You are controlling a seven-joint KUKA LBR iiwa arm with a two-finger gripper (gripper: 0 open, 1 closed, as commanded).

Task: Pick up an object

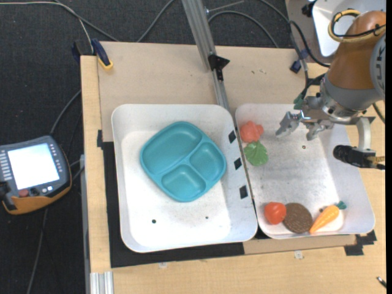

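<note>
My feed: bright, even overhead light; soft shadows beside the blue plate (182, 160); slight grain; floor beyond it dark.

Single fixed camera above the bench (184, 72), slanted downward (moderately distant), both bins (184, 237) framed

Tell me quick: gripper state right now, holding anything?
Gripper: open, nothing between its fingers, hovering over the right bin near its far end.

teach pendant (32, 171) beside bench (153, 72)
</note>
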